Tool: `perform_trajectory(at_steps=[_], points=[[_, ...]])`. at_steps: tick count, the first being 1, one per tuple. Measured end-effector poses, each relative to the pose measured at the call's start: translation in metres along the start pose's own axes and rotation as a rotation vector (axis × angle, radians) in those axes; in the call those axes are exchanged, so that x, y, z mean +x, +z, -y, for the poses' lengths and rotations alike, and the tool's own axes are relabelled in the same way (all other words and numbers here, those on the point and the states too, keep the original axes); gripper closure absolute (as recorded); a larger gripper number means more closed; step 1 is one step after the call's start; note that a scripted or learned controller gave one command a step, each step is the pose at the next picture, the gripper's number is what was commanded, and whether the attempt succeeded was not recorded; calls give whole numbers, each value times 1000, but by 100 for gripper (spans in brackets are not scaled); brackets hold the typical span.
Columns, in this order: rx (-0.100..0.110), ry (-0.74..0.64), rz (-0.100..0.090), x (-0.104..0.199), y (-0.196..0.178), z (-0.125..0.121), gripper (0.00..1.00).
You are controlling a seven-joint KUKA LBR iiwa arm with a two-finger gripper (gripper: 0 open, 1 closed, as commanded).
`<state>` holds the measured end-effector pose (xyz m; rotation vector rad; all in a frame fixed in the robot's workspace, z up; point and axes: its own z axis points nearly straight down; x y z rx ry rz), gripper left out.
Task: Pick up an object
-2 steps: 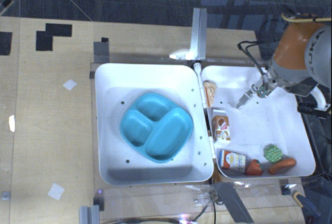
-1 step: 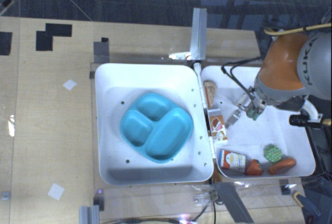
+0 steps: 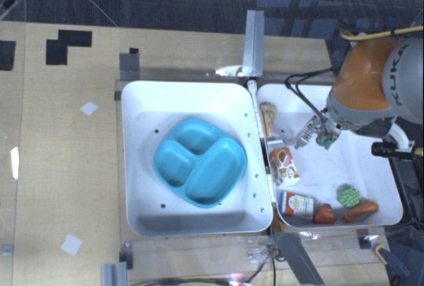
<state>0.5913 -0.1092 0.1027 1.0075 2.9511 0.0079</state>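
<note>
Over the right bin the hand is seen hovering above bare white floor, with nothing visible between its fingers; whether they stand wide or narrow cannot be told at this resolution. Candidate objects are noted in the same bin: a small printed carton lying just beside the divider, a narrow packet against the divider further back, a labelled box at the front wall touching a red item, a green knobbly ball, and an orange-red sausage-shaped piece near the front rim. A blue divided tray is recorded in the left bin. Risks are judged as follows: a straight descent from the present position would likely close on nothing, since no object lies directly beneath; the carton and packet are crowded against the divider, so a finger could strike the wall; the front cluster is packed, so one item could be nudged or two pinched together; the ball could roll away. Partial lettering, apparently "KUK", is read on the grey arm housing; print on the carton and box is too small to be read.
</note>
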Motion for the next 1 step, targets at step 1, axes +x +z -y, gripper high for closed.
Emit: perform_trajectory(at_steps=[1], points=[[8, 214, -13, 26, -84, -106, 100]])
